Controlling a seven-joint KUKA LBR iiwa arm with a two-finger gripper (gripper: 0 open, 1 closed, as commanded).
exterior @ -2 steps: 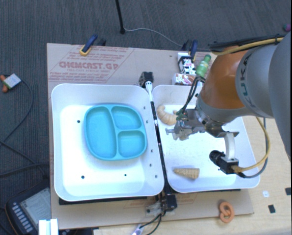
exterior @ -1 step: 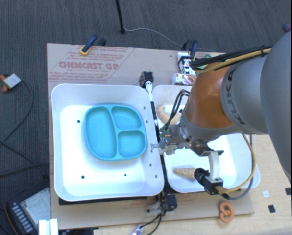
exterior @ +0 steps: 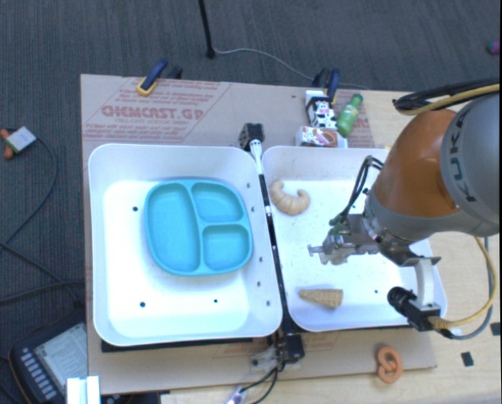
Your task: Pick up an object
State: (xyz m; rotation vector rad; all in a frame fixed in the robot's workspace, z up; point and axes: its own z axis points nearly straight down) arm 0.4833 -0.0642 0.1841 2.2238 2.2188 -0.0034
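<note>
A blue tray (exterior: 199,227) with three compartments is lying in the middle of the left bin (exterior: 108,310), in the frame's left half. Above the bins, a green bottle (exterior: 349,114) is lying tilted beside a small printed box (exterior: 320,131) (its print is too small to read) near the top centre. A blue clamp (exterior: 152,76) is gripping the board's (exterior: 179,112) top edge at upper left. An orange pretzel (exterior: 389,364) is resting on the board at lower right, outside the bins.

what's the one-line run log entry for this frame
arm: over right bin | gripper: above bin floor, holding nothing seen | croissant: far side | cone: near side | blue tray: left bin
</note>
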